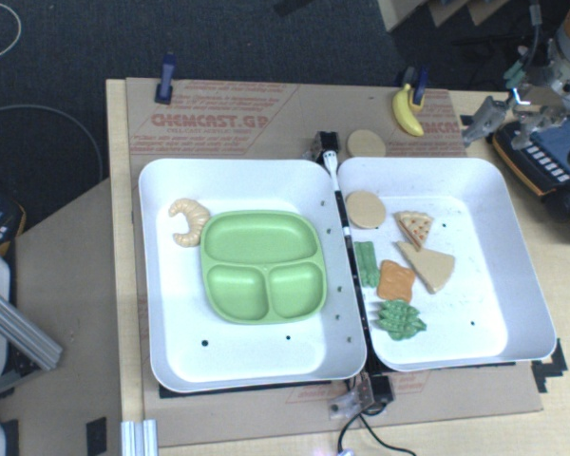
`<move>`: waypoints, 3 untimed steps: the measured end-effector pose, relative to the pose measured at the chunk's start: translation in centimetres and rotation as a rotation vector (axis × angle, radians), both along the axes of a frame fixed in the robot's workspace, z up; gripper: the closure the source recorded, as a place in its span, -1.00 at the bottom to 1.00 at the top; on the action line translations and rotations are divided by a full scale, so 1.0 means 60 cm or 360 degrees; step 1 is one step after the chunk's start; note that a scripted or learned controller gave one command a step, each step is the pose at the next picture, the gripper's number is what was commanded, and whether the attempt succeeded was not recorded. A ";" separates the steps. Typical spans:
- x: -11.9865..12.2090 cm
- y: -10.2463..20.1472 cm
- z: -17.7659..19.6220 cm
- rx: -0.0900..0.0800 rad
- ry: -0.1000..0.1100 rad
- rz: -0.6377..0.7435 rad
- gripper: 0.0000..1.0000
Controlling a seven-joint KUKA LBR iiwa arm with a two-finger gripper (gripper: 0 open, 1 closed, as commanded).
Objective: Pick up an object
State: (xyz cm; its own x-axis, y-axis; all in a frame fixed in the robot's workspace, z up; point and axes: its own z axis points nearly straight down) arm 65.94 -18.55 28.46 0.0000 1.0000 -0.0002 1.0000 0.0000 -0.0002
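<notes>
Left bin (161,283) carries the big green divided tray (263,265), a croissant (189,220) tucked toward its far left corner. Right bin (494,255) crowds its left edge: round cracker (366,209), cheese wedge (432,267), orange block (395,280), pizza slice (415,226), green beans (366,262), leafy greens (400,320). A banana (408,110) lies on the surface's far edge; the claw (499,112) hangs beyond the right bin's far right corner, grip unreadable.

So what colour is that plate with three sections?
The three-section plastic plate is light green, clearest in the camera view.
</notes>
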 end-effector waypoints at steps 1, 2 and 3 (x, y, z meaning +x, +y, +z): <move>-0.096 0.024 0.381 -0.0011 -0.0035 0.0002 -1.00; -0.206 0.051 0.424 -0.0001 -0.0009 0.0002 -1.00; -0.303 0.105 0.420 0.0001 -0.0002 0.0003 -1.00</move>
State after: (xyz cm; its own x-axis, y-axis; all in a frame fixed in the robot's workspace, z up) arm 47.74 -12.24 53.68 -0.0022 1.0000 0.0005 1.0000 0.0022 0.0013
